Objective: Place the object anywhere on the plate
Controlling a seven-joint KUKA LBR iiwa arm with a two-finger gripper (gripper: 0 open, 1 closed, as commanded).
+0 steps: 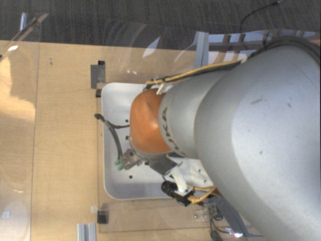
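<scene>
Wooden bench (60, 149), grey arm (241, 134) hiding most of white bin (111, 182), contents hidden.

From my remote station, the arm's bulk covers the task object and plate; I cannot tell their pose. The shallow white plastic bin (111, 149) shows bare floor.

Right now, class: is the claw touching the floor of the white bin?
Cannot tell. In the camera view the arm and its orange band cover the claw's tip above the white bin, hiding any contact or gap.
</scene>
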